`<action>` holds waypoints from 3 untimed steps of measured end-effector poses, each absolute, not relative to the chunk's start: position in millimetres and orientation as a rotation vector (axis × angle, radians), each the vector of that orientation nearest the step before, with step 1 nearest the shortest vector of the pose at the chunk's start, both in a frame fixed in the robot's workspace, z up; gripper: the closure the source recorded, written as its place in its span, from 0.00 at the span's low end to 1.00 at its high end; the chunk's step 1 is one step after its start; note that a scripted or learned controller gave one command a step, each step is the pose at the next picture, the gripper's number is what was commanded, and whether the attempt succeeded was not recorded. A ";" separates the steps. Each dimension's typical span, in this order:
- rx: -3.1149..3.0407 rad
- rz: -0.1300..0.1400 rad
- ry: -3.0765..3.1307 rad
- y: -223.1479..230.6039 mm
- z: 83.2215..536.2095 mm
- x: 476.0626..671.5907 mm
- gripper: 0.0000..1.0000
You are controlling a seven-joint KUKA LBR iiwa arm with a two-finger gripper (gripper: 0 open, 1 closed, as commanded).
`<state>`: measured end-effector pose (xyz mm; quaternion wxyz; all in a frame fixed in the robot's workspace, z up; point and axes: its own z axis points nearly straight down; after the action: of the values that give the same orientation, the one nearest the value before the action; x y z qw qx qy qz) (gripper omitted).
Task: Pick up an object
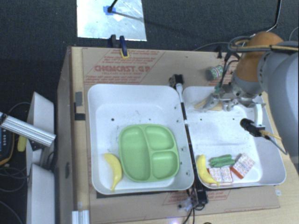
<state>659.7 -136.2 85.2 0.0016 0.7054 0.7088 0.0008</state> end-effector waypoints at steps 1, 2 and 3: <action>2.215 0.003 2.222 -176.2 128.3 669.4 0.00; 2.214 0.004 2.227 -108.0 132.7 669.4 0.00; 2.218 -0.002 2.225 -140.8 84.1 668.2 0.00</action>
<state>668.2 -140.8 84.1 0.0001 0.7060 0.7082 -0.0007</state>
